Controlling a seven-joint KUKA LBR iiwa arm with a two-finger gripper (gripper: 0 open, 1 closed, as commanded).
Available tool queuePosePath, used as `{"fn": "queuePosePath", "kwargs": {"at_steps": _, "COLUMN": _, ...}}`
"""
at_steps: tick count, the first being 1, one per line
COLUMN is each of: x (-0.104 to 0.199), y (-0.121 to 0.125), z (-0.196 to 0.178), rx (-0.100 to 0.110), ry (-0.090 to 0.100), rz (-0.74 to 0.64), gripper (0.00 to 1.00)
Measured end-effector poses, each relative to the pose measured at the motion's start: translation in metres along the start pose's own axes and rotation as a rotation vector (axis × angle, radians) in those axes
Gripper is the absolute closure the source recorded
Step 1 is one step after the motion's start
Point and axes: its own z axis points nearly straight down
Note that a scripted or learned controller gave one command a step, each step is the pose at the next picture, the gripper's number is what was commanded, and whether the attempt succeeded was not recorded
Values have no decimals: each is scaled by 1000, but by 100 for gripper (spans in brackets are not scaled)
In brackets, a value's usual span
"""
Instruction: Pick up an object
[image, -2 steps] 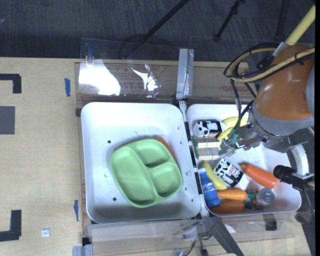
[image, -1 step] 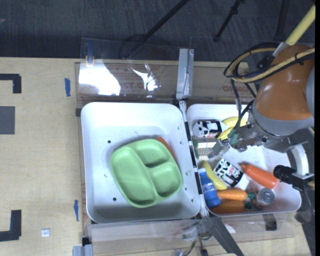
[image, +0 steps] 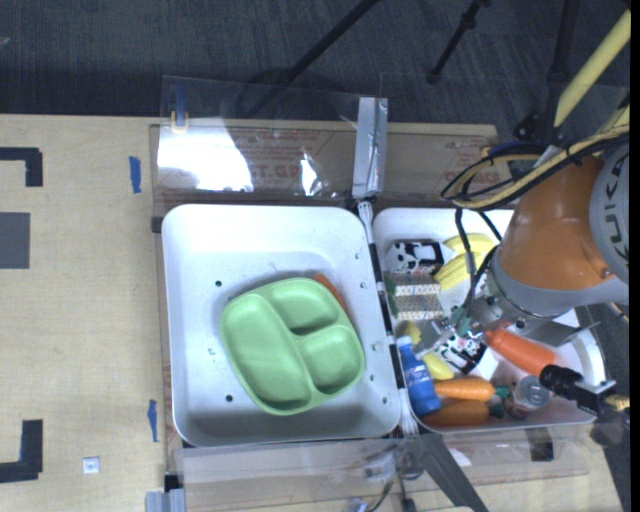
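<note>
The arm (image: 560, 240) hung over the right bin (image: 590, 350). Its claw (image: 462, 335) sat among toys; its grip could not be told. A carrot (image: 462, 389) lay at six o'clock from it.

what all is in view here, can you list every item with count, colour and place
bins: 2, white, side by side on the bench
divided plate: 1, green, in the left bin
carrots: 2, orange, front of the right bin
bottle: 1, blue, left edge of the right bin
bananas: a few, yellow, back of the right bin
black-and-white item: 1, back left of the right bin
arm: 1, grey with orange band, over the right bin
</note>
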Motion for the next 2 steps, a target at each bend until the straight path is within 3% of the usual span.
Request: {"fn": "queuePosePath", "kwargs": {"at_steps": 2, "x": -136, "y": 96, "z": 10, "rx": -5, "ry": -5, "rz": -406, "gripper": 0}}
